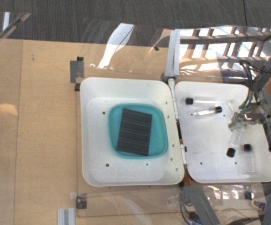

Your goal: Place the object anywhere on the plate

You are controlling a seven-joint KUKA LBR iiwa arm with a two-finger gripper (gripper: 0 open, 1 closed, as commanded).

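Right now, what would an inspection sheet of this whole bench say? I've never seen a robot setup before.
Surface: wooden bench bearing two shallow white bins, left bin and right bin.
Job's things: teal plate in the left bin, with a dark ribbed rectangular block lying on it.
Clutter: several clear tubes with black caps scattered in the right bin.
Claw: claw over the right bin near the tubes; its state is unclear.
Cables: dark cables at the upper right.
Surroundings: dark carpet beyond the bench, metal frame at the upper right.
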